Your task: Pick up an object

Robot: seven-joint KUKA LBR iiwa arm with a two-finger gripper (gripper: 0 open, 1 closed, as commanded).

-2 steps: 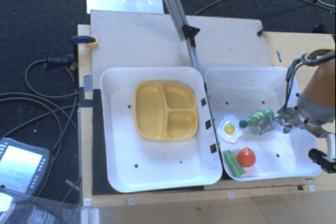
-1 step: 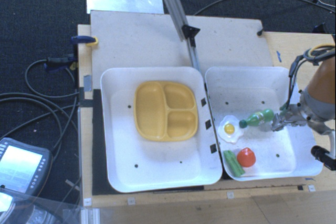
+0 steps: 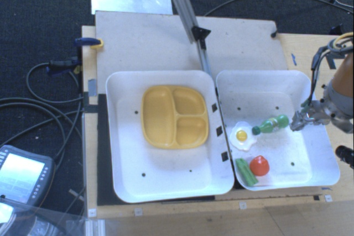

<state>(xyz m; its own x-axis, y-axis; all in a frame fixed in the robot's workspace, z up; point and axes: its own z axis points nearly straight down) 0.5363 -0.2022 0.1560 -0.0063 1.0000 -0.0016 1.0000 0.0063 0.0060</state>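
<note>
End effector (image 3: 298, 120) poised at the green bottle's (image 3: 271, 125) right tip, grip state unclear!

Left to right: yellow tray (image 3: 175, 117) in the left bin (image 3: 121, 174); in the right bin (image 3: 276, 85), fried egg (image 3: 242, 136), then the bottle, long axis rising rightward toward the end effector; arm (image 3: 340, 94) reaching from the right edge.

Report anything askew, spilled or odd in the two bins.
Nothing spilled or damaged. The green bottle lies on its side in the right bin, near the fried egg. The yellow tray sits slightly rotated in the left bin.
</note>
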